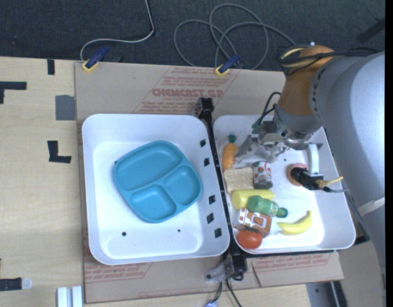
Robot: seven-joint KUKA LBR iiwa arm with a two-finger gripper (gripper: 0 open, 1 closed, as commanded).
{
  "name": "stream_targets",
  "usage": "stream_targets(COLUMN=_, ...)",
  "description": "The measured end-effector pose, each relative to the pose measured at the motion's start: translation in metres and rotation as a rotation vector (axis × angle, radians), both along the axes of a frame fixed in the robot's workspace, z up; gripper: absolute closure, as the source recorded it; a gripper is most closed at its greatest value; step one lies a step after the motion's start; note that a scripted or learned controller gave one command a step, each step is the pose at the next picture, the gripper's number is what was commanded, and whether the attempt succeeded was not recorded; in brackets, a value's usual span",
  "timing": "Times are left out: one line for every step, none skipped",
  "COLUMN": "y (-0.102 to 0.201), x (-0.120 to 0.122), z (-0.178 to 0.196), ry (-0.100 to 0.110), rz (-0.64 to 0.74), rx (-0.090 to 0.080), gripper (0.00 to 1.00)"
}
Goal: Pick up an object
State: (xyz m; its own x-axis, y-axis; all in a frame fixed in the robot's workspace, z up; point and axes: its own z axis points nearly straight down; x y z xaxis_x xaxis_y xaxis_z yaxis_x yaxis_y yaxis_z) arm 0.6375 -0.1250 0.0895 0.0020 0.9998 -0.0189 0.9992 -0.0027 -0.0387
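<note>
My surface (30,171) is pale wood with black marks, topped by printed cardboard (177,94); cables (222,31) loop over dark floor (55,11) behind. My pincer (268,147) hangs over the right bin (330,222); its spread I cannot tell.

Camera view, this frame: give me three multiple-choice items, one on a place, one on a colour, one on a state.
1. Where does the blue three-compartment plastic plate lie?
A. left white bin
B. right white bin
C. on the cardboard outside the bins

2. What colour is the curved toy banana?
A. green
B. yellow
C. red

3. How does the grey arm's claw stand?
A. over the left bin
B. outside both bins
C. over the right white bin

Answers:
1 A, the plate sits alone in the left white bin.
2 B, the banana is yellow.
3 C, the claw hangs above the toys in the right bin.
</note>
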Motion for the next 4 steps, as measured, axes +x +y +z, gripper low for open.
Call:
stream_targets(y=0.000, x=0.000, z=0.000, ry=-0.001, rz=0.000, rx=0.000, gripper=0.00)
stream_targets(y=0.000, x=0.001, z=0.000, ry=0.001, rz=0.000, rx=-0.001, gripper=0.00)
stream_targets(y=-0.004, x=0.015, z=-0.002, ry=0.044, rz=0.008, rx=0.006, gripper=0.00)
stream_targets(y=-0.008, x=-0.047, z=-0.003, ry=-0.042, rz=0.002, rx=0.016, gripper=0.00)
